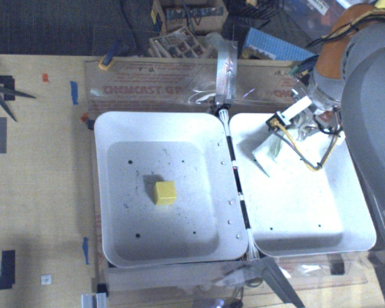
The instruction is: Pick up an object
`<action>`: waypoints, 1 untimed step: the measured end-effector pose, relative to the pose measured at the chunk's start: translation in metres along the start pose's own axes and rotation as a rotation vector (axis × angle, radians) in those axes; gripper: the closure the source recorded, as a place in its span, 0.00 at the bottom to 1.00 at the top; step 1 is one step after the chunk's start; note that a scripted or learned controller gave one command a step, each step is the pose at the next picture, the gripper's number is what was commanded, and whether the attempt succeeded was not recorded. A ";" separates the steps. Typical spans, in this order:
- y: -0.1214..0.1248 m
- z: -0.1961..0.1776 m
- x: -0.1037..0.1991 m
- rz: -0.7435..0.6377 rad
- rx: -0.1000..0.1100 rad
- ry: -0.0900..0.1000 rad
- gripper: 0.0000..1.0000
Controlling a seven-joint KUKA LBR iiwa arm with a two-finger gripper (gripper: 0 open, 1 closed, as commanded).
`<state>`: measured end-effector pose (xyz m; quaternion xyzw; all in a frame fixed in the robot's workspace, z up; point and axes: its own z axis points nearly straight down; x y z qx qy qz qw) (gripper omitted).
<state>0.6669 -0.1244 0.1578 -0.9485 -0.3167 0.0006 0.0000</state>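
Bins (115,133) number two, holding one yellow block (165,192).

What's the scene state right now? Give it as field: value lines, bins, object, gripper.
left bin: holds one yellow block, near the middle of its floor
right bin: gripper above its upper part
gripper: over the right bin, apart from the block
arm: reaches in from the view's right
finger state: cannot tell
block held: no, it lies alone in the left bin
pick status: not yet done
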 end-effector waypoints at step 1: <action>0.001 0.066 -0.025 0.125 -0.007 0.009 1.00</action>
